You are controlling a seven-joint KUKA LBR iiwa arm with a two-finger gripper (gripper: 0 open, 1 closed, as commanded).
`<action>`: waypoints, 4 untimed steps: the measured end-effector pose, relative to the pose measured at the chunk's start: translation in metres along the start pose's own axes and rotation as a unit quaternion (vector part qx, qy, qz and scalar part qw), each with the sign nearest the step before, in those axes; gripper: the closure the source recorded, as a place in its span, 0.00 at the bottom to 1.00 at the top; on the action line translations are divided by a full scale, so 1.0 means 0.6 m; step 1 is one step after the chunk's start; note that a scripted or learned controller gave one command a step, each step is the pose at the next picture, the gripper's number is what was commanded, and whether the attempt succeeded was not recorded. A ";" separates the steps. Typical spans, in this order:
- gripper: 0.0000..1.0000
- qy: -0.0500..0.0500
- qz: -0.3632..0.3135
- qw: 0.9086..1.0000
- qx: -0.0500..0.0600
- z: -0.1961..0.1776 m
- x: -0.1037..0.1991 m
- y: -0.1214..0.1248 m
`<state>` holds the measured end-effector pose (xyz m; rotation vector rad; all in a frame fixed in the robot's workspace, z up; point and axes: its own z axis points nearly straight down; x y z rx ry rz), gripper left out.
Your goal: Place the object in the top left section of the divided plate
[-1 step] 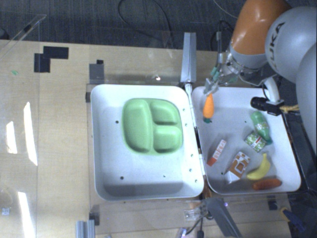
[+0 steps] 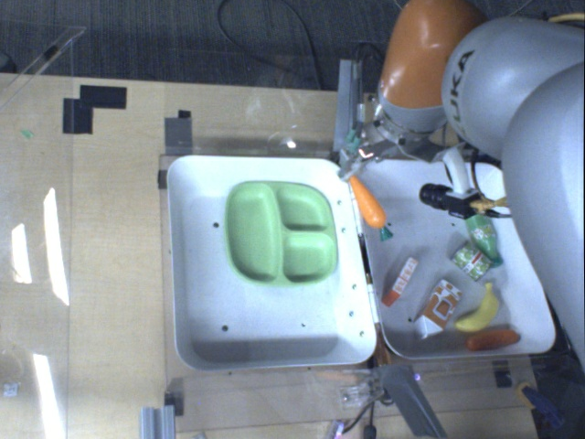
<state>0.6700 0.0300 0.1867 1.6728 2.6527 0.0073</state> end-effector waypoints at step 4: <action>0.00 -0.001 -0.186 0.983 -0.001 -0.304 0.067 0.006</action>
